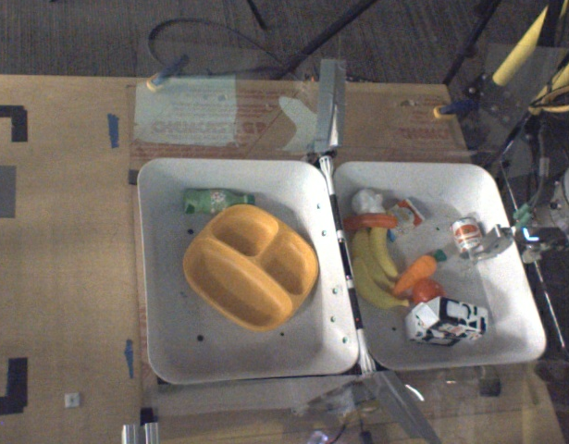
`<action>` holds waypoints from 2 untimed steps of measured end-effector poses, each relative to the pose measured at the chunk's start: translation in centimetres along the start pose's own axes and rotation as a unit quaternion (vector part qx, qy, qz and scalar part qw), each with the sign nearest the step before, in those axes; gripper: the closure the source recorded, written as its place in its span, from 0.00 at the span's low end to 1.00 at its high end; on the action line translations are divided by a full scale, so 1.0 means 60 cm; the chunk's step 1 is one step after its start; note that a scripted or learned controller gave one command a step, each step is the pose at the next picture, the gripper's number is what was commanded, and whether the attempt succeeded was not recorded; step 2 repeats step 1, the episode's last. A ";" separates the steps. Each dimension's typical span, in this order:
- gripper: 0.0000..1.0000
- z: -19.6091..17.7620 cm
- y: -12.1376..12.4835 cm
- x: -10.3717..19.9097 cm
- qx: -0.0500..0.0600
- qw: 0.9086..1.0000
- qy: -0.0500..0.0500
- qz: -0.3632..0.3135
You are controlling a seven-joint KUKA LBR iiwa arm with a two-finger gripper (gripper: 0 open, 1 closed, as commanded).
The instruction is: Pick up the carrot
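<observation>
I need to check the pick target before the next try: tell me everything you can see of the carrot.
The carrot is a small orange toy, smooth and plastic-looking, with a green stub at its upper right end. It lies flat in the right bin, slanted from lower left up to upper right, near the bin's middle. Its lower left end rests against the bananas, and a red round item sits right beside it below. Nothing grips it.
</observation>
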State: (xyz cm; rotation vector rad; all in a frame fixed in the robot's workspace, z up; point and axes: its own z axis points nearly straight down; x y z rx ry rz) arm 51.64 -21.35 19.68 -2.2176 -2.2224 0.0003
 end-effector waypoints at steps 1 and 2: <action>0.00 -0.102 0.025 -0.017 -0.002 1.000 -0.002 0.002; 0.00 -0.102 0.025 -0.017 -0.002 1.000 -0.002 0.002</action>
